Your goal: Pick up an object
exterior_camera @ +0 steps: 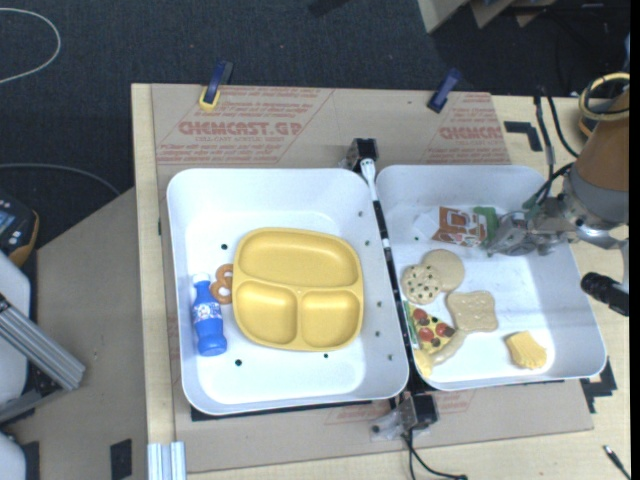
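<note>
A dark carpeted floor surrounds a bench topped with a printed cardboard sheet [300, 118], which is held at its far edge by two clips. Two shallow white bins sit side by side on it, touching along their inner walls.

The left bin [190, 198] holds a yellow divided plate [297, 288] with three compartments, lying flat near the middle. Just left of it stands a blue bottle [208, 318] with a white label, lying along the bin floor, and a small brown pretzel [222, 283] sits between the bottle's top and the plate's rim, touching or nearly touching both.

The right bin [590, 353] holds the play food. A red and green packet [463, 226] lies toward the far side. Nearer the middle are a chocolate-chip cookie [421, 283] and a plain round cookie [443, 266], overlapping. Below them a toast slice [472, 311] lies beside a pizza slice [432, 332], which rests against the bin's left wall. A yellow cheese chunk [526, 349] sits apart in the near right corner.

The arm [605, 173] reaches in from the right, orange band above a grey wrist. Its gripper [508, 234] is low over the right bin, just beside the packet's right edge (the green end). Whether it is released or clenched I cannot tell; the metal parts blur together there, and nothing can be seen held.
</note>
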Robot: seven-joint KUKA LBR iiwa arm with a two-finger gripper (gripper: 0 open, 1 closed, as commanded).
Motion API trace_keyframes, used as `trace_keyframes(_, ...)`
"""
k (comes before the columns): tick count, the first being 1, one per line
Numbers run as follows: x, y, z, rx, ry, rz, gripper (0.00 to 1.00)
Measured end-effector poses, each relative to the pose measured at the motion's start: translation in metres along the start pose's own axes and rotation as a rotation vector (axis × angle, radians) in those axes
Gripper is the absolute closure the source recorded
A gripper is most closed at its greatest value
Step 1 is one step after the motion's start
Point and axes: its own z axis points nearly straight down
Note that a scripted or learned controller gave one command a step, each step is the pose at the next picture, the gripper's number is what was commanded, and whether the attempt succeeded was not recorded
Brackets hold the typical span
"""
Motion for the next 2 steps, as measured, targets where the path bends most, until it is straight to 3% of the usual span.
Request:
trace_keyframes(1, 0.005, 0.002, 0.024, -0.001, 0.006, -0.003, 0.00)
trace_keyframes(2, 0.003, 0.002, 0.014, -0.004, -0.001, -0.002, 1.00)
